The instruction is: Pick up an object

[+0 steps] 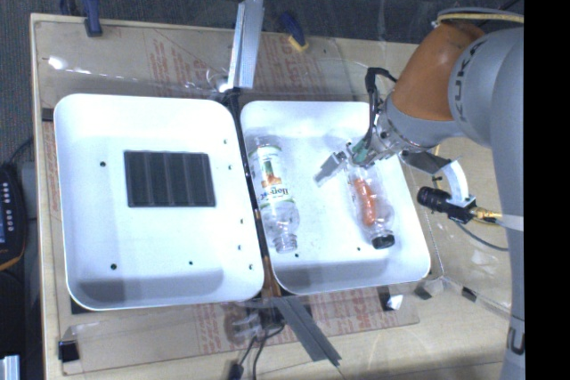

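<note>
Worktop [134,325], two white bins | pincer [343,163] spread, holding nothing, right-centre above orange-filled bottle [370,205] | likely light, slick, crushable; best gripped mid-body across width

Both bins, the left bin [89,191] and the right bin [312,271], look like smooth white plastic with a soft sheen. A dark ribbed panel [169,179] on the left bin's floor is matt. Two clear plastic bottles [272,191] [371,207] glint, the first with a paper-like label. The bench [134,58] looks like pale wood under glossy film. The arm [472,76] has smooth grey and orange casing.
</note>
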You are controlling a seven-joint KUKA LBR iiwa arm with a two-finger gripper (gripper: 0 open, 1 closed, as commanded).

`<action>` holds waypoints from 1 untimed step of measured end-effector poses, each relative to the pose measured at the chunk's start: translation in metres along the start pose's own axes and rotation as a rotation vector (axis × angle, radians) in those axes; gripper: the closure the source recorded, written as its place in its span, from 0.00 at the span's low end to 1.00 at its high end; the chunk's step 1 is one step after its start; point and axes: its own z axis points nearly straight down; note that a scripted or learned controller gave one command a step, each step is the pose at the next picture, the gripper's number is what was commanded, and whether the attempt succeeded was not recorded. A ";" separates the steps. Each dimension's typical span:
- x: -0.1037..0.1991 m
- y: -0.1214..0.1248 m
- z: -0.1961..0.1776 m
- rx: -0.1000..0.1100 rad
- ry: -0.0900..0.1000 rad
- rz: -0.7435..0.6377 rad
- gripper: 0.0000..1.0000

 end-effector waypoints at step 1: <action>0.024 0.008 0.058 0.003 -0.004 0.288 0.00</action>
